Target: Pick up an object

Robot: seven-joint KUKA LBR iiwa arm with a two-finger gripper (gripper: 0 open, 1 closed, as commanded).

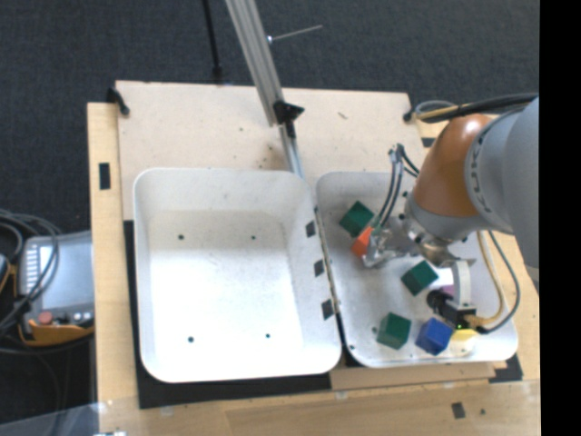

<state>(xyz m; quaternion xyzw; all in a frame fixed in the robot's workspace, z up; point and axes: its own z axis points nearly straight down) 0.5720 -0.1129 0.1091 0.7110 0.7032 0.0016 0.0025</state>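
**Table** (227, 125): pale wooden board carrying two shallow white bins side by side.

**Right bin** (349, 357), near edge: the near green block (394, 330) and the blue block (435, 335) sit just beside each other. The blue one is closer to the bin's near right corner.

**Right bin, middle:** the middle green block (419, 277) is turned at an angle and sits apart from the pair at the near edge.

**Tool** (374, 254): it hangs over the half of the right bin next to the left bin. It is carried by the grey arm (508, 171) with its orange band, which hides the bin's far right corner. I cannot tell whether the tool is released or clenched. The orange block (363, 239) sits hard against the tool, and I cannot tell whether it is held.

**Right bin, far part:** the far green block (357, 217) lies just beyond the orange block, toward the bin's far left corner.

**Left bin** (145, 243): white floor with a few dark specks.

**Table, far edge:** an aluminium post (259, 53) slants up from between the bins, with a black clamp (289, 112) on it.

**Floor** (91, 25): dark carpet. A control pendant (45, 275) with cables (9, 234) lies beside the table's left edge.
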